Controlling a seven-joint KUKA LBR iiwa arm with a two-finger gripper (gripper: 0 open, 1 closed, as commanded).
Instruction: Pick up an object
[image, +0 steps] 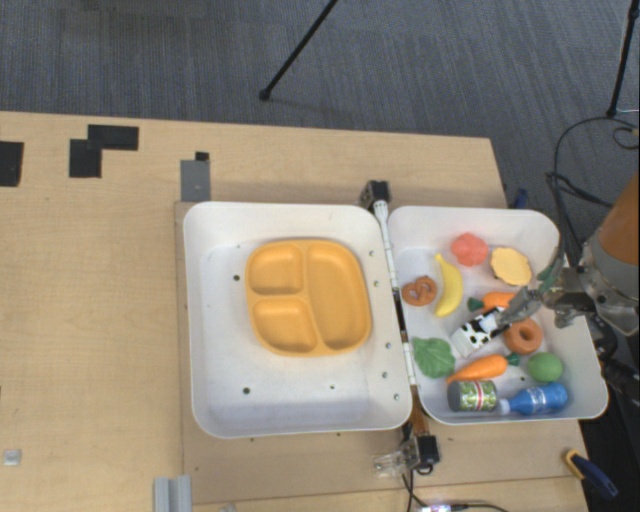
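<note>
The right bin (540, 222) holds several toy foods: a red tomato (468, 248), a yellow slice (511, 266), a banana (449, 285), a brown pretzel (419, 291), a black-and-white cow (480, 330), a brown donut (523, 337), a green leaf (433, 356), a carrot (478, 368), a green ball (545, 367), a can (472, 396) and a blue bottle (535, 400). My gripper (532, 298) hangs low over the bin's right side, just above the donut and beside a small orange piece (497, 299). I see nothing held in it.
The left bin (210, 330) carries an orange divided plate (305, 296). A metal bar (390, 270) runs between the two bins. Cables hang at the right beyond the bench. Black markers lie on the bench's far left.
</note>
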